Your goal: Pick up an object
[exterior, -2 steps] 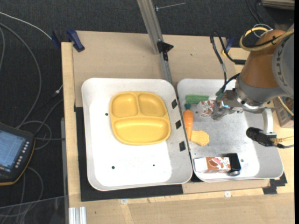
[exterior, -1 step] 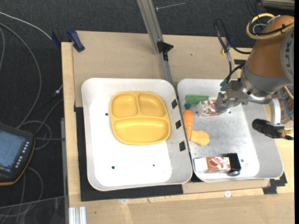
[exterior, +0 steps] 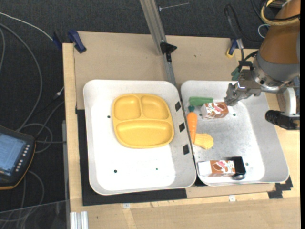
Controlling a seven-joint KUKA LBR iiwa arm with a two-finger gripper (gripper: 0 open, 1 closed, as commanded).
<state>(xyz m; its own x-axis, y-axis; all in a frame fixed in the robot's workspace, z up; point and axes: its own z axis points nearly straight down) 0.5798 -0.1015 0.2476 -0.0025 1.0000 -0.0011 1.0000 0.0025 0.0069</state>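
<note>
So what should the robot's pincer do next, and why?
Probably lower a little onto the small carton. The pincer sits at that carton's right end in the right bin, and nothing is visibly held between its tips yet.

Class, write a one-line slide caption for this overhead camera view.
Gripper hovers by a small carton in the right bin; yellow divided plate fills the left bin.

The arm (exterior: 279,46) reaches in from the right, its orange band high at the frame's upper corner, grey wrist angled down and leftward; the gripper (exterior: 233,95) hangs low at its end, fingertips pointing down-left
</note>
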